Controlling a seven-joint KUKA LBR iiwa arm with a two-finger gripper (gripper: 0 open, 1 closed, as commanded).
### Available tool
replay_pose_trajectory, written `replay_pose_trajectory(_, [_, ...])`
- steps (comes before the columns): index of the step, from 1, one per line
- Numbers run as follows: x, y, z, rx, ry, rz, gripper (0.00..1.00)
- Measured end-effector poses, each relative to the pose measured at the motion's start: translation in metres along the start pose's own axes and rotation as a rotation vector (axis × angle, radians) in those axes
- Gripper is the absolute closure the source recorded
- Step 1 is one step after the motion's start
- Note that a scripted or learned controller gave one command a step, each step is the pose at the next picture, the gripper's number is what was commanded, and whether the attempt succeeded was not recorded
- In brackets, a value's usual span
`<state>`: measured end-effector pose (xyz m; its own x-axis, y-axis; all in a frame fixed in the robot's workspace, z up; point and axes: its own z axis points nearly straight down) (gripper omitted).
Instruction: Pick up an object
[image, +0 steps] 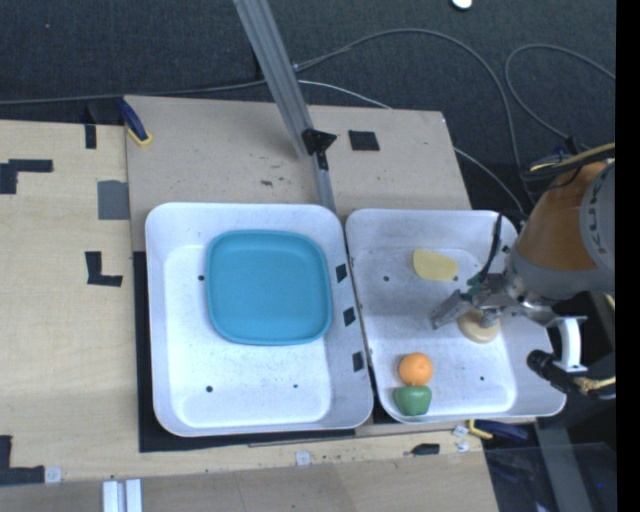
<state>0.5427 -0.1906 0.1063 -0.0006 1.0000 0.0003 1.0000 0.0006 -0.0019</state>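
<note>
Arm: it reaches in from the right, low over the right bin (365, 300).
Gripper (470, 310): just above a small tan round object (480, 329) – whether the fingers are open or closed, I cannot tell.
Right bin: a yellow piece (435, 265) near the back; an orange ball (415, 369) touching a green object (412, 400) at the front edge.
Left bin (180, 400): a blue plate (268, 287).

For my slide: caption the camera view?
Gripper over right bin near tan piece; blue plate in left bin.
</note>
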Motion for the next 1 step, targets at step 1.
replay_pose_trajectory(1, [-0.0002, 0.0009, -0.0121, -0.003, -0.001, 0.000, 1.00])
